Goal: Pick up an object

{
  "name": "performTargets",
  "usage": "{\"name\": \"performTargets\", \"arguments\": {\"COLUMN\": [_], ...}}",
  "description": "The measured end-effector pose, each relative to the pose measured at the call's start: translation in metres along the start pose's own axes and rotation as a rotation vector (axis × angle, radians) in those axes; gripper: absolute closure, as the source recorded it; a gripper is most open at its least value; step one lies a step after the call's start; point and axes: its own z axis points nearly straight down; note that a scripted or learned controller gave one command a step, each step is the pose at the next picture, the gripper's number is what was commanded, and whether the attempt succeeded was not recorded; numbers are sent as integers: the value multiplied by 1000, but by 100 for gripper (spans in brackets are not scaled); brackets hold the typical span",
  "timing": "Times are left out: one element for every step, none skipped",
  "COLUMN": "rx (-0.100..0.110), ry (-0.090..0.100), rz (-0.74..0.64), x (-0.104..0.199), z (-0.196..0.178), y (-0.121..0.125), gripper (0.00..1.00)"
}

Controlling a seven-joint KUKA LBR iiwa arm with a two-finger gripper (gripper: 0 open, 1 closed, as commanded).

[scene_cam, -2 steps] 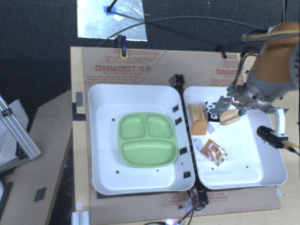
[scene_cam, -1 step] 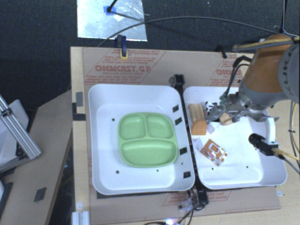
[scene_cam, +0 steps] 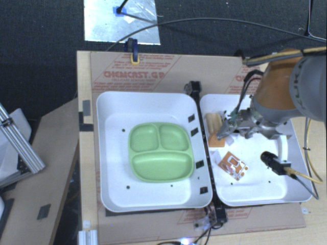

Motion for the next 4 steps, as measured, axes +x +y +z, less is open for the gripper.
{"name": "performTargets", "arguments": {"rx": [-5, -11, -9, -4], "ry": [-1, -2, -2, 1], "rz": [2, -3, -4, -9], "x": [-1, -2, -2, 48], "z": [-13, -78, -119, -104], "y": [1, 5, 6, 3], "gripper": [100, 100, 100, 100]}}
